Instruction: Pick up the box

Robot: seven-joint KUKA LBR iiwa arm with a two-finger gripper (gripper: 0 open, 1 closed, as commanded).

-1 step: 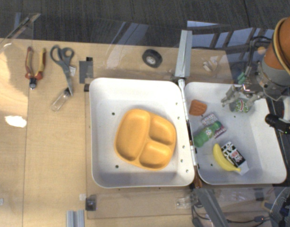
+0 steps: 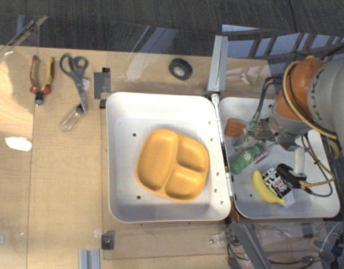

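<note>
The box (image 2: 278,182) is a small black and white carton with red marks. It lies in the right bin (image 2: 323,206), near the front, touching a yellow banana (image 2: 263,188) on its left. My gripper (image 2: 255,133) hangs over the back left part of that bin, above a green bottle (image 2: 244,157) and next to an orange-brown item (image 2: 234,128). It is well up and to the left of the box and apart from it. The grey arm with its orange band (image 2: 298,83) hides the bin's back right part.
The left bin (image 2: 121,200) holds a yellow divided plate (image 2: 173,163). Scissors (image 2: 77,77), red-handled pliers (image 2: 40,78) and a tape roll (image 2: 180,69) lie on the bench beyond the bins. Cables (image 2: 315,181) trail over the right bin beside the box.
</note>
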